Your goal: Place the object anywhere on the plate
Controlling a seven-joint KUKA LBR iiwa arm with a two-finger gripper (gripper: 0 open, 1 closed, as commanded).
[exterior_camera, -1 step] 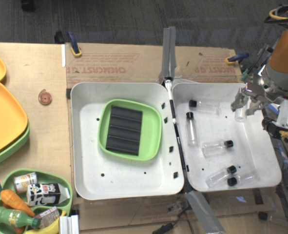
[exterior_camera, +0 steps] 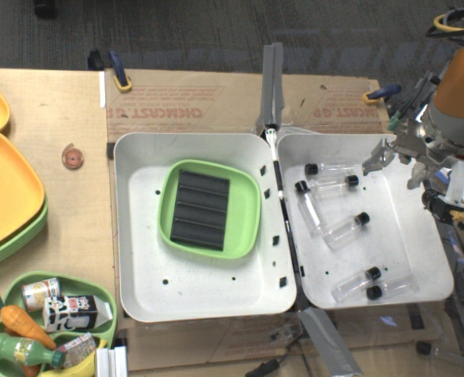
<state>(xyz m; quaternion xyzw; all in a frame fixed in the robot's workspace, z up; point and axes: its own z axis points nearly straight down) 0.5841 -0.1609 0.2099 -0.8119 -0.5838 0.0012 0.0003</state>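
Observation:
A green square plate (exterior_camera: 247, 203) lies in the left bin (exterior_camera: 137, 289). On the middle of the plate rests a black ridged rectangular object (exterior_camera: 200, 209), lying flat. My gripper (exterior_camera: 392, 170) hovers over the far right part of the right bin (exterior_camera: 420, 258), well away from the plate. It is open, its fingers spread with nothing between them. The grey arm with its orange band (exterior_camera: 456, 93) comes in from the upper right.
Several clear vials with black caps lie loose in the right bin, such as one (exterior_camera: 330, 181) near the gripper and one (exterior_camera: 348, 228) mid-bin. Orange plates (exterior_camera: 4, 187) and a green bowl of toy food (exterior_camera: 43, 324) sit on the bench at left.

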